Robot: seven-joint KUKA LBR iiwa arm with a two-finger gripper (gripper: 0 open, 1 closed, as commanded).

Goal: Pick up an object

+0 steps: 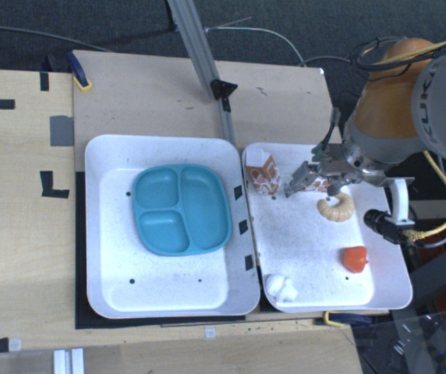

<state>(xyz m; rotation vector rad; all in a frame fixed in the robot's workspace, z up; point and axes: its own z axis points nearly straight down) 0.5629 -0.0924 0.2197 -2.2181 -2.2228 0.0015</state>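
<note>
My gripper (310, 181) hangs over the upper middle of the right bin (387, 287), reaching in from the right. A small brown and white carton (263, 174) stands just to its left, near the bin's top left corner. Just below and to the right of the gripper lies a tan, curved pastry-like piece (338, 208). Toward the lower right of the bin sits a red-orange object (355, 259). A white crumpled object (282, 288) rests in the bottom left corner. Nothing can be seen held by the gripper.
The left bin (106, 279) holds a blue divided plate (182, 209). A metal pole (196, 37) slants down to the rim between the two bins. Black clips (246, 226) sit along that shared rim. Cables run at the back and right.
</note>
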